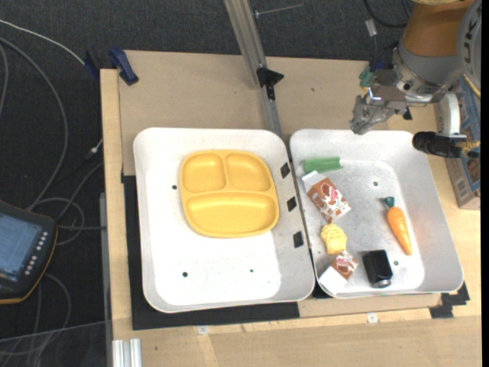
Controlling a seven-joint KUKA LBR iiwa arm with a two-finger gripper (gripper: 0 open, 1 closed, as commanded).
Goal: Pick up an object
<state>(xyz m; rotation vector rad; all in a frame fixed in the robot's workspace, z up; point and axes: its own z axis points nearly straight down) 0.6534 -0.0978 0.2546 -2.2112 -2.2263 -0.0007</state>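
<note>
- Two shallow white bins are set side by side on a wooden bench (pixel 199 75): the left bin (pixel 153 228) and the right bin (pixel 428 228).
- One yellow divided plate (pixel 228 193), with three compartments, is laid in the upper half of the left bin.
- Six small objects are held in the right bin, all lying loose on its floor.
- A green stick (pixel 321 164) is placed near the bin's upper left corner, lying roughly level.
- A red and white packet (pixel 328 198) is found just below the green stick, tilted.
- A small yellow piece (pixel 333 238) is seen below that packet, and a second small red and white packet (pixel 344 264) just beneath it, close to the bin's lower edge.
- A black block (pixel 377 267) is set just beside the second packet, on its right.
- A toy carrot (pixel 399 226), orange with a green top, is laid toward the right side, its tip pointing down and to the right.
- The gripper (pixel 365 121) is seen at the upper rim of the right bin, above all the objects and well apart from them; the green stick is nearest, down and to its left.
- Nothing is seen between the fingers; whether they are spread or pressed together cannot be told.
</note>
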